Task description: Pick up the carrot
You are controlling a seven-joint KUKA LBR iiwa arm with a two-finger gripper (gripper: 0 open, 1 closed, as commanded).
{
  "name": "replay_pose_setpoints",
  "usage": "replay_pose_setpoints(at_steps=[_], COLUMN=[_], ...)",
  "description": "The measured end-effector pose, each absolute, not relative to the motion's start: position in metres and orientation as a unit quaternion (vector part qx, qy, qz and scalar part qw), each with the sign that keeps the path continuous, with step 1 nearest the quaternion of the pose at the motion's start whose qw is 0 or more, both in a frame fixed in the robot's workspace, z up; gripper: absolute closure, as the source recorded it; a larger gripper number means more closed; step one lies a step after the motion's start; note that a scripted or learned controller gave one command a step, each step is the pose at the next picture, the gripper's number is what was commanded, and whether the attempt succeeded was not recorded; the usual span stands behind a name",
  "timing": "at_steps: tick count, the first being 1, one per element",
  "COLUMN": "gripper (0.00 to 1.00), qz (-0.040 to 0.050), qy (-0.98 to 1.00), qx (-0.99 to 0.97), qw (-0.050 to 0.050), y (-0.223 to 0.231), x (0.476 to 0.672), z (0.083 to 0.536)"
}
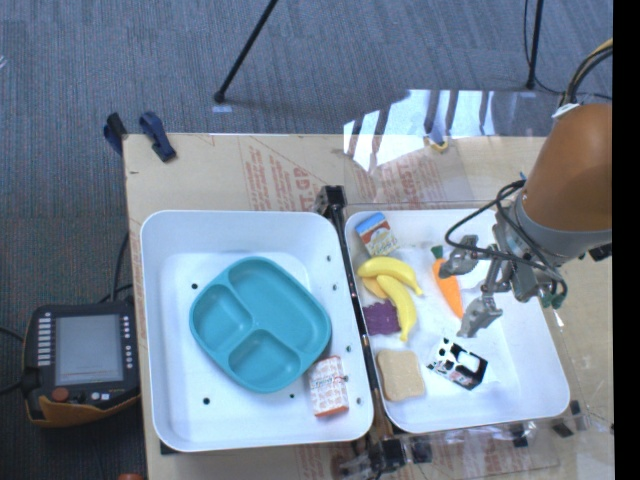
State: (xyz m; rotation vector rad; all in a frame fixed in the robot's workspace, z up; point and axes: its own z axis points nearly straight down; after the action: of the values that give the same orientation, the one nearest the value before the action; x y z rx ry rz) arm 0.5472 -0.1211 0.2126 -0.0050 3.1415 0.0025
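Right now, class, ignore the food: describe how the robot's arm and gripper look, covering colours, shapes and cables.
The arm is thick and rounded, with a broad orange band above a grey wrist section. Thin black cables loop beside the wrist, and yellow and dark cables run off above the orange part. The gripper is a small cluster of grey metal parts ending in slim fingers.

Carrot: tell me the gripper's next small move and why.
Probably a short shift toward the bananas, then straight down. The gripper hangs at the carrot's right side in the right bin, with nothing visibly between its fingers, so it seems off-centre for a grasp.
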Motion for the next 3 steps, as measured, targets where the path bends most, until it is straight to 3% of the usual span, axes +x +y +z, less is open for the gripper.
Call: replay_pose_setpoints(at_steps=[1, 2, 3], gripper=[0.00, 1.00, 1.00], qz=[0.0011, 0.0006, 0.0005], qy=[1.000, 0.999, 0.999], qx=[-0.029, -0.032, -0.035], qw=[0.000, 0.003, 0.006], y=[-0.158, -0.155, -0.154], x=[0.581, 0.585, 0.586], z=[0.086, 0.099, 0.109])
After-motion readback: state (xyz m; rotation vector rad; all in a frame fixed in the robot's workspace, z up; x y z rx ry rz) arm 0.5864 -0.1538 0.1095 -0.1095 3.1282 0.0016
